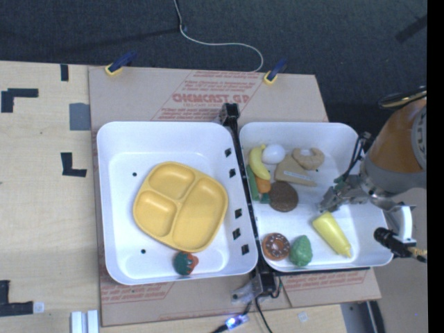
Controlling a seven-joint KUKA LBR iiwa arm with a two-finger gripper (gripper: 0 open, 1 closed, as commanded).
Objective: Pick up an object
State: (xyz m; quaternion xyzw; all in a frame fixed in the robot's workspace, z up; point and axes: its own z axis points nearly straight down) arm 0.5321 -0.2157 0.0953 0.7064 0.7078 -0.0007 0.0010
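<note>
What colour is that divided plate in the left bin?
Yellow; the divided plate shows plainly in the camera view.

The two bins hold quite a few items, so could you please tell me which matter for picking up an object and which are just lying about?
In play:
- gripper, low in the right bin
- yellow corn just below it
- brown patty
- donut
- banana

Lying about:
- yellow divided plate in the left bin
- cardboard sheet
- blue-and-yellow clamps

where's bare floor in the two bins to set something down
Left bin: bare strips around the yellow plate, widest along the far wall. Right bin: crowded on its left side with toy food; a free patch lies between the cookie and the claw.
</note>
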